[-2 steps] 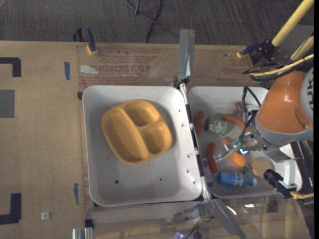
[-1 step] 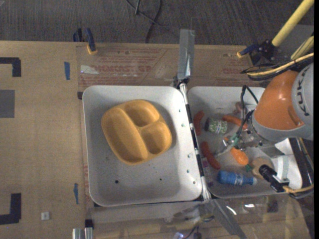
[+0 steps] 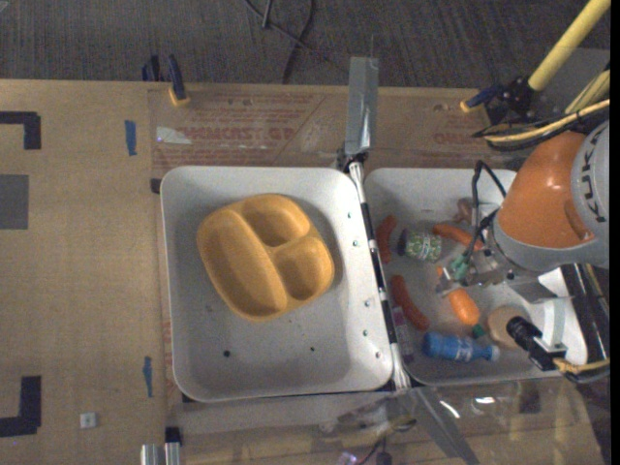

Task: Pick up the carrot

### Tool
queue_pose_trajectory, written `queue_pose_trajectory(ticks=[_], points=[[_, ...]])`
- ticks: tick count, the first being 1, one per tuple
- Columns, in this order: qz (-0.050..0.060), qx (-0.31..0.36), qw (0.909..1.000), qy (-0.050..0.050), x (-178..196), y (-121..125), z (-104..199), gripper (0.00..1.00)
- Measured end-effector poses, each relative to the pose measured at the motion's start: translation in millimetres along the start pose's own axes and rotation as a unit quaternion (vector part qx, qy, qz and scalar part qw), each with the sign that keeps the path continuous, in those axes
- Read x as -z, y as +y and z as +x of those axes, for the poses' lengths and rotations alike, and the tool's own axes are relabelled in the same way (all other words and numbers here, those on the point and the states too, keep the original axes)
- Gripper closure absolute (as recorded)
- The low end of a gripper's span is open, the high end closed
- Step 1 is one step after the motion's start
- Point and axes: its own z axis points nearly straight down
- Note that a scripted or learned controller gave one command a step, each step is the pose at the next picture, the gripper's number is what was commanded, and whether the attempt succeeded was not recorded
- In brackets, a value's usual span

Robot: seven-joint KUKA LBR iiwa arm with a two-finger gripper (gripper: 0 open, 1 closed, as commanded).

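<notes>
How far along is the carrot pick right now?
Done: the arm has reached into the right bin, with the gripper low among the items. In hand: nothing I can confirm; the carrot lies on the bin floor just below the gripper, beside the blue bottle. Left: close on the carrot and lift it clear. The yellow divided tray sits in the left bin.

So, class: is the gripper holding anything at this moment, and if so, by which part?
It cannot be told. The gripper hangs just above the short orange carrot in the right white bin, but no grasp is visible.
</notes>
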Motion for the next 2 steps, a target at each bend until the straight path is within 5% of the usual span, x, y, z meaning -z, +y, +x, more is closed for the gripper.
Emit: queue_pose_trajectory(ticks=[1,2], points=[[0.006,0.027,0.9996,0.002,86.2,29.2,52.1,1.0],[0.006,0.027,0.9996,0.002,86.0,29.0,52.1,0.0]])
